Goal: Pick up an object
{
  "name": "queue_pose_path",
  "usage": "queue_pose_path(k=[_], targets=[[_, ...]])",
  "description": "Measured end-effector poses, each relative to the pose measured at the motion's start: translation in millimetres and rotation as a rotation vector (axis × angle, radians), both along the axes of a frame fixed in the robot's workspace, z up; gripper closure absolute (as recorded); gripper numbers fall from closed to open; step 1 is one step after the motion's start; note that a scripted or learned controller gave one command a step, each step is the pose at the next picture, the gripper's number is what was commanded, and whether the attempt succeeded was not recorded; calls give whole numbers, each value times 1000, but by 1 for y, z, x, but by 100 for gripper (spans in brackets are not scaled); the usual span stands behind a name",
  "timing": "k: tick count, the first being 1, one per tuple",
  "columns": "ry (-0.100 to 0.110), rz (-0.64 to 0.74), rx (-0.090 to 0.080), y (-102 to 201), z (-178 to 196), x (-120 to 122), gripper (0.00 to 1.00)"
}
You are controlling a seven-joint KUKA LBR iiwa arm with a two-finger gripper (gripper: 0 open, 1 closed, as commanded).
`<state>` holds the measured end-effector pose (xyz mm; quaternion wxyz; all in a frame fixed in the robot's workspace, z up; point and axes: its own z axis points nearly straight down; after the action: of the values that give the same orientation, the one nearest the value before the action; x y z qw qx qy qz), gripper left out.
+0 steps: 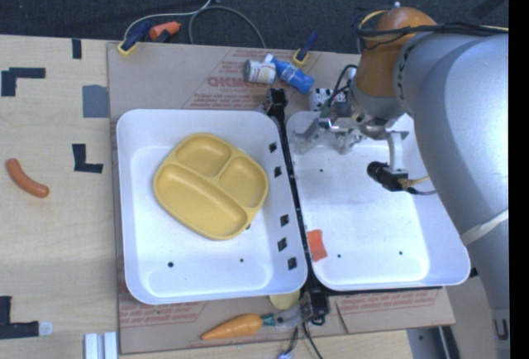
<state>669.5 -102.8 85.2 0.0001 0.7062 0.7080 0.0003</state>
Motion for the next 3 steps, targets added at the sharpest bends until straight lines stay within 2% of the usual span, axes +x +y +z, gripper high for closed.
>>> queue_pose_path(k=[1,2,3], targets=[[-3,-2,-3,5,1,-25,0],[-1,-1,-1,8,0,0,0],[1,2,2,58,104,-71,0]])
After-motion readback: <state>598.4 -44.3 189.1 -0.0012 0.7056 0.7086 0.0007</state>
